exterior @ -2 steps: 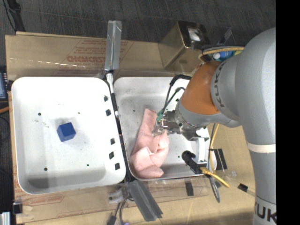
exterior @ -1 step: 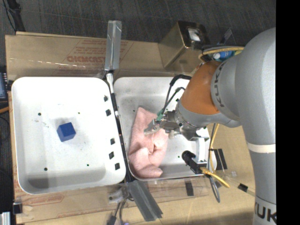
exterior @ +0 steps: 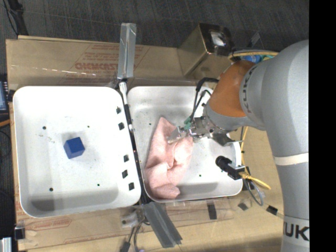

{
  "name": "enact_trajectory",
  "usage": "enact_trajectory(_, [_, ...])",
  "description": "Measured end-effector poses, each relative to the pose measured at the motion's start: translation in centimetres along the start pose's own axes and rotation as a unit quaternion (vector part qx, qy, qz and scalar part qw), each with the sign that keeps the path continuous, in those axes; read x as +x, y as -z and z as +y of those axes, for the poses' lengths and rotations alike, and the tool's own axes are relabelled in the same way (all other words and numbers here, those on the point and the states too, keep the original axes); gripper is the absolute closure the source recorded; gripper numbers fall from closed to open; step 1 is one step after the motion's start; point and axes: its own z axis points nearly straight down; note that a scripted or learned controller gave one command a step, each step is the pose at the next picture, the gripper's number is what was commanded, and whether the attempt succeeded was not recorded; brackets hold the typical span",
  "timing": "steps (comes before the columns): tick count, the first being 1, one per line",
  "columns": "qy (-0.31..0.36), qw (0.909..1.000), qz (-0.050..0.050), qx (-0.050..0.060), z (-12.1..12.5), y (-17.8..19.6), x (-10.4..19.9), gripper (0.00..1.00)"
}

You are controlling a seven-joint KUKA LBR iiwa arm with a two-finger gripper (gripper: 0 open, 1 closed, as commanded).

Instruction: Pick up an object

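Where the worktop [exterior: 37,51] starts on the left, it looks like flat brown cardboard with red writing on it. Two white bins sit on it side by side.

The left bin [exterior: 31,193] has a small blue block [exterior: 74,147] in it. The block sits a bit left of the middle of that bin, all by itself, well apart from the walls.

Between the two bins runs a dark strip with little black clips [exterior: 126,140]. A grey metal bar [exterior: 126,49] stands up behind the place where the bins meet.

The right bin [exterior: 157,96] holds a pink cloth [exterior: 165,164]. The cloth is soft and crumpled. It lies on the left side of that bin, running from the middle down to the front wall, where it bunches into a fat lump.

The tool [exterior: 185,130] is down in the right bin, at the top right corner of the pink cloth. It touches the cloth there, and a bit of cloth looks pulled up toward it. The tool is small and dark here, so I cannot tell if it is open or closed, or if it is gripping the cloth.

The big grey arm [exterior: 286,98] with its orange band [exterior: 231,91] comes in from the right. A brown box [exterior: 202,51] sits behind the right bin.
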Motion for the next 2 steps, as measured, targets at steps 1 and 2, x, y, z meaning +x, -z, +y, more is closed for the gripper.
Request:
enact_trajectory(1, [0.002, 1.0, 0.0, 0.0, 0.0, 1.0, 0.0, 1.0])
enact_trajectory(2, [0.051, 0.9987, 0.0, 0.0, 3.3, 10.9, 3.4, 1.0])
